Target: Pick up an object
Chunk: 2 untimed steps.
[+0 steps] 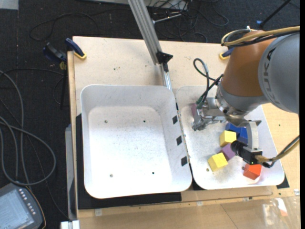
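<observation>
The right bin (198, 178) holds several small blocks. A yellow cube (228, 137) lies beside a blue block (241, 133), and a purple block (229, 151) sits just below them. A second yellow cube (218, 161) lies nearer the front, with an orange-red block (252, 171) at the front right corner. My gripper (199, 121) hangs low over the left part of this bin, to the left of the blocks. A small pinkish piece (194, 109) shows right beside it. The orange wrist hides the bin's back part.
The left bin (90, 128) stands next to the right one, with black clips (180, 140) on their shared edge. A slanted metal pole (145, 25) ends at the bins' back edge. Clamps (71, 46) sit at the bench's far left corner. Cables (205, 73) hang off the wrist.
</observation>
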{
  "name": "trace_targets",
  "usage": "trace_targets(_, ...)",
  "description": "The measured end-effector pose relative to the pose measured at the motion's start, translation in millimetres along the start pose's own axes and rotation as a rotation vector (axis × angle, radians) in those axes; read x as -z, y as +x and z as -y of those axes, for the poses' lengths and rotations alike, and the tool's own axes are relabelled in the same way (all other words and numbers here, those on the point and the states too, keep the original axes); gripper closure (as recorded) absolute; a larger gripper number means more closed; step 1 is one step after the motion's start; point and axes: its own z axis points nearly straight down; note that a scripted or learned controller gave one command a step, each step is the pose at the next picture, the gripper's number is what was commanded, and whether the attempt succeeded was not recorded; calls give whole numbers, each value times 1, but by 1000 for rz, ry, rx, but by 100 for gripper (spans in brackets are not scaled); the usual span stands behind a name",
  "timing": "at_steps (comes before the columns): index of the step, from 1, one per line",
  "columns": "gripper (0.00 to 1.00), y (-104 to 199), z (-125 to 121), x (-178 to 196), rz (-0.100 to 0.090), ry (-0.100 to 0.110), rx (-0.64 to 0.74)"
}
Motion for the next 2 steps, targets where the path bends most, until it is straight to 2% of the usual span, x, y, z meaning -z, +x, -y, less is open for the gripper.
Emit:
trace_targets(1,100,57,-15,-6,0,1,0)
trace_targets(2,100,96,-39,3,1,-1,-2)
